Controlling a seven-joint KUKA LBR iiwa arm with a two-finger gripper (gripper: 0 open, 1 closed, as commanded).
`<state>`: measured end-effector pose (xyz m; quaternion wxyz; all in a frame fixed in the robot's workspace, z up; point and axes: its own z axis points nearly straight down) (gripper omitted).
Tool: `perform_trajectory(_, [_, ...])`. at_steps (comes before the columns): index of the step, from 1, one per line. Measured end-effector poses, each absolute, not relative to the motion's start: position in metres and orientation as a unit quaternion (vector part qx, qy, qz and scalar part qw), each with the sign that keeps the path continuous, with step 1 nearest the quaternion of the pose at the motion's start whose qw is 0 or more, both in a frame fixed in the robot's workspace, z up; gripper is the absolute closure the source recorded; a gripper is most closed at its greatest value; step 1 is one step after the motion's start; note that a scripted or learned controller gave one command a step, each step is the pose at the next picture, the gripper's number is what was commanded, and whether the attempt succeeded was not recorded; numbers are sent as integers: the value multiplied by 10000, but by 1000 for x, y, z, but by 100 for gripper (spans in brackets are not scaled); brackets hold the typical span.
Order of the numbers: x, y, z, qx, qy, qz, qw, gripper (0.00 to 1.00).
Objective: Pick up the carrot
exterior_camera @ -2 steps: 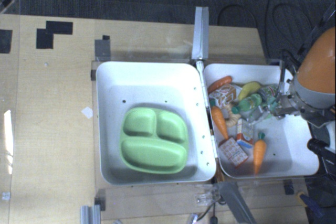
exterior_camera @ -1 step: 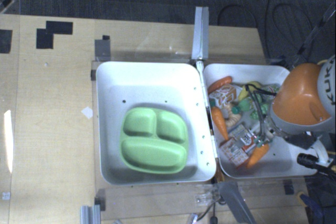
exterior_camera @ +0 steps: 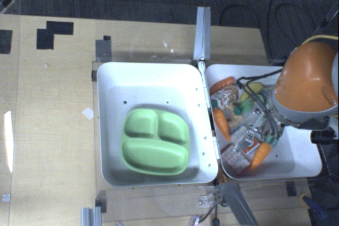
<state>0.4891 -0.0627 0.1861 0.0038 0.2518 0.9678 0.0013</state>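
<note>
Two carrots lie in the right bin point(exterior_camera: 302, 164). One carrot point(exterior_camera: 221, 123) rests along the bin's left wall, pointing toward the front. The other carrot point(exterior_camera: 260, 155) lies near the front of the bin, beside a flat packet. The arm's orange band point(exterior_camera: 310, 79) hangs over the bin's right half. My gripper point(exterior_camera: 253, 134) reaches down into the pile, just above and left of the front carrot and right of the wall-side carrot. No carrot is visibly lifted.
The left bin point(exterior_camera: 108, 114) holds a green divided plate point(exterior_camera: 156, 140). Around the gripper in the right bin lie a red-orange sausage-like piece point(exterior_camera: 222, 83), a printed packet point(exterior_camera: 228, 97), a green item point(exterior_camera: 239, 110) and a yellow item point(exterior_camera: 255, 87). A metal divider point(exterior_camera: 202, 34) stands between the bins.
</note>
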Motion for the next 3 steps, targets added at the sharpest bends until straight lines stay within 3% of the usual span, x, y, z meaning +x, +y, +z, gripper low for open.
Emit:
perform_trajectory(1, [496, -81, 105, 2734, 9618, 28, 154, 0])
perform_trajectory(2, [547, -93, 97, 3363, 9417, 48, 102, 0])
perform_trajectory(3, [550, -91, 109, 3351, 9420, 65, 161, 100])
